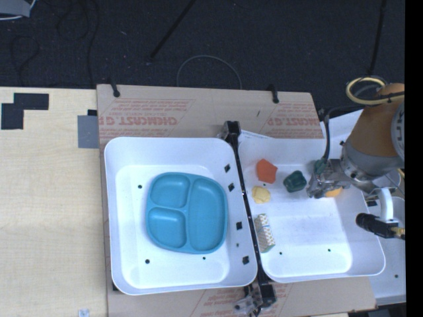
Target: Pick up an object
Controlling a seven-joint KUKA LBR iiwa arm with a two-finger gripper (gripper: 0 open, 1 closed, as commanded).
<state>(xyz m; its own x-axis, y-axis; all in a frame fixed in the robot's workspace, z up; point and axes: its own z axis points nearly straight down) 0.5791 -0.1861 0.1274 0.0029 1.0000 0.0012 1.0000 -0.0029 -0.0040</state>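
Hovering low in right bin [310,256], fingers [322,185] beside green block [295,180]; cannot tell if apart or together. Orange block [266,170] nearby.

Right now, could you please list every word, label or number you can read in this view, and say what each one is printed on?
"CHEMCAST GP", red print seen upside down, on the cardboard sheet behind the left bin.
The same red print repeats on the cardboard behind the right bin, partly cut off and too faint to read fully.
Red print on the cardboard's front edge: too cut off to read.
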